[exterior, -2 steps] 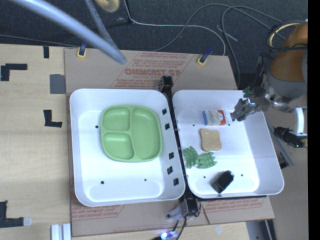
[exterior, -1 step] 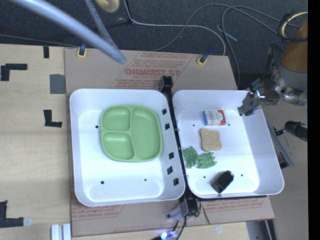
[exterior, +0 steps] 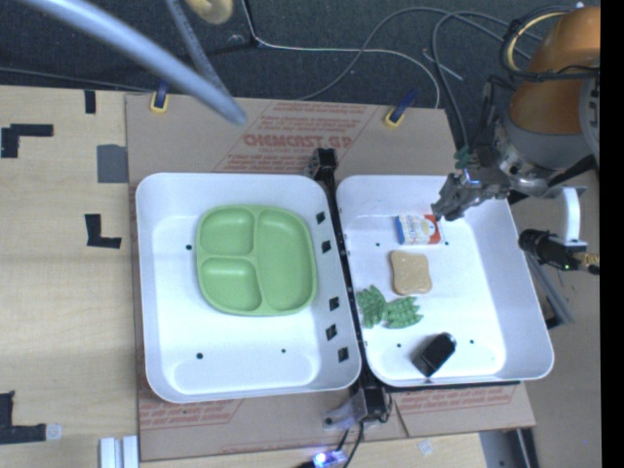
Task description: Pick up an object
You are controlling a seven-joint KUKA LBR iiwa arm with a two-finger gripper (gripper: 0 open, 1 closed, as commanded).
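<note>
The arm [exterior: 546,115] comes in from the right and bends down over the right bin [exterior: 522,291], with the gripper [exterior: 450,203] hanging just above the small card with red and blue print [exterior: 416,228]; whether it is spread or pressed together I cannot tell. In the right bin lie four things: this one card, one piece of toast [exterior: 410,272], one green leafy piece [exterior: 388,309] and one black block [exterior: 434,353]. The left bin [exterior: 166,291] holds one green divided plate [exterior: 256,259].
</note>
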